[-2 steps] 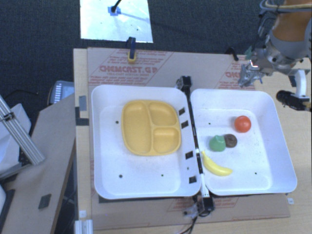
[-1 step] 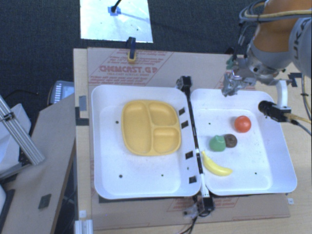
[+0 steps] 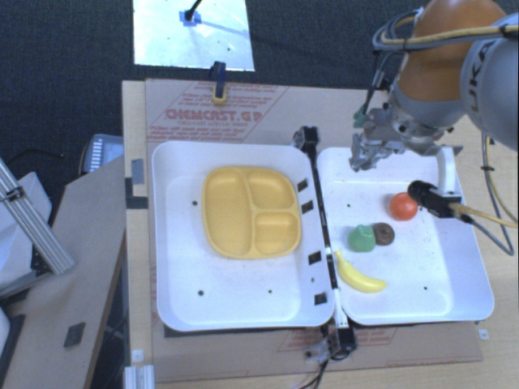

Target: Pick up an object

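Gripper: my gripper (image 3: 362,159) is hanging over the far edge of the right bin (image 3: 466,275), pointing down; I am carrying nothing, and I cannot tell how far it is spread.
Tomato: a red tomato (image 3: 403,206) is lying nearest me, just ahead and toward the near side. Probably a light, hard plastic toy; round and smooth, so I am judging it slippery. Best hold: across its widest middle.
Green piece: a small green piece (image 3: 362,237) is sitting further toward the near side, touching or almost touching the brown one. Looks light and blocky; flat sides should take a pinch well.
Brown piece: a brown ring-like piece (image 3: 383,233) is lying beside the green. Low and flat, so I am expecting little to grip; the outer rim is the likely hold.
Banana: a yellow banana (image 3: 359,275) is lying furthest from me, by the divider. Light, stiff and curved; across the narrow middle seems the surest pinch.
Tray: a yellow tray (image 3: 250,211) is sitting in the left bin (image 3: 175,294), well apart from me.
Choice: I am favouring the tomato for closeness, the banana for grip.
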Action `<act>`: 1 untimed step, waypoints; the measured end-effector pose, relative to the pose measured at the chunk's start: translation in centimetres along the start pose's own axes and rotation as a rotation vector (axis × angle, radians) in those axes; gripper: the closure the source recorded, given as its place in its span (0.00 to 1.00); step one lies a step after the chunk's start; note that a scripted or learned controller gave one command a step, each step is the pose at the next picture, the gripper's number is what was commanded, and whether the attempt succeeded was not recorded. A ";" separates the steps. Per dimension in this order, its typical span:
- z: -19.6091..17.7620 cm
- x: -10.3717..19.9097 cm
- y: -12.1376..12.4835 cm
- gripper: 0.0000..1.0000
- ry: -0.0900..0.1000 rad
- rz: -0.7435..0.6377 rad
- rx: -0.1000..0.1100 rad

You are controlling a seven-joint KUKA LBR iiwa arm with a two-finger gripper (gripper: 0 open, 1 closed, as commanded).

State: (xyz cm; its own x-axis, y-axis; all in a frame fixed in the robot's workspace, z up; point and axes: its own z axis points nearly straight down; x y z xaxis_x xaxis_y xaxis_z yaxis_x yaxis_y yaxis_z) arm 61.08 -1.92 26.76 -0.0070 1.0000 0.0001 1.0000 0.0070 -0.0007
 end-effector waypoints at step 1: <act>1.7 4.6 -1.6 1.00 0.001 -0.002 0.001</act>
State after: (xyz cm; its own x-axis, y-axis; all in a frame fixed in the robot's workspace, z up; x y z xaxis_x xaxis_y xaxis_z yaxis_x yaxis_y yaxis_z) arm 59.42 2.63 25.02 -0.0087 1.0000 0.0011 1.0000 0.0087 -0.0012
